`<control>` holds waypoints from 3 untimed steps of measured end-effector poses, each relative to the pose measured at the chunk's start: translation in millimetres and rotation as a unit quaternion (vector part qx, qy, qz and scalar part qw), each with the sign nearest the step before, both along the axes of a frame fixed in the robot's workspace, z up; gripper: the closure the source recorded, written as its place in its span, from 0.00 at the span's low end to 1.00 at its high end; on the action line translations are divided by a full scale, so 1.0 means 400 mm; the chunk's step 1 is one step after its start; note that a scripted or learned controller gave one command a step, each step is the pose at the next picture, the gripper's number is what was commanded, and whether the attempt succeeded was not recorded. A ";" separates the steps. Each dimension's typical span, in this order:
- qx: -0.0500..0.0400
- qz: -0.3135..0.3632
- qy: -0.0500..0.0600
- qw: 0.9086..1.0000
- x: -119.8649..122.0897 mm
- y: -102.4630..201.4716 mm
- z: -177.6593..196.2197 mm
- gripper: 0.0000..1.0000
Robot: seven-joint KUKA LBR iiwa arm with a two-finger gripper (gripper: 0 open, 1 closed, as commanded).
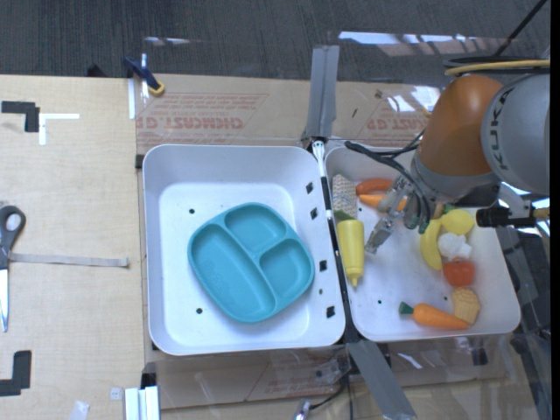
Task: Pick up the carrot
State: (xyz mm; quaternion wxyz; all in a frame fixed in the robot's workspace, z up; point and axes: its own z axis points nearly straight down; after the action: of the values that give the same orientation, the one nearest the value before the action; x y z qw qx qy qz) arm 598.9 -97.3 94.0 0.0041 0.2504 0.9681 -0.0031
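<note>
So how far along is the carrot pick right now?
Nothing looks done yet: the carrot lies on the floor of the right bin, near its front edge. In hand: the gripper is over the bin's back half, beside the yellow bottle, apart from the carrot. Left: move to the carrot, grasp it, lift.

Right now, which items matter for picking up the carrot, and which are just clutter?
Job:
carrot, right bin, near front
gripper, above that bin

Lying about:
blue divided plate, left bin
yellow bottle
banana
tomato
scissors
</note>
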 end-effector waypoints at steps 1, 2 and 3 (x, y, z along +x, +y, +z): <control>0.001 0.002 -0.002 1.000 0.003 0.005 0.025 1.00; 0.004 -0.161 0.001 0.987 0.018 0.154 0.246 1.00; 0.004 -0.193 0.002 0.981 -0.008 0.323 0.243 1.00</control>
State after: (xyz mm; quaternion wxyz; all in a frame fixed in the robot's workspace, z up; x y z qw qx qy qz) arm 595.6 32.0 191.4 0.0002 0.4324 0.9017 -0.0005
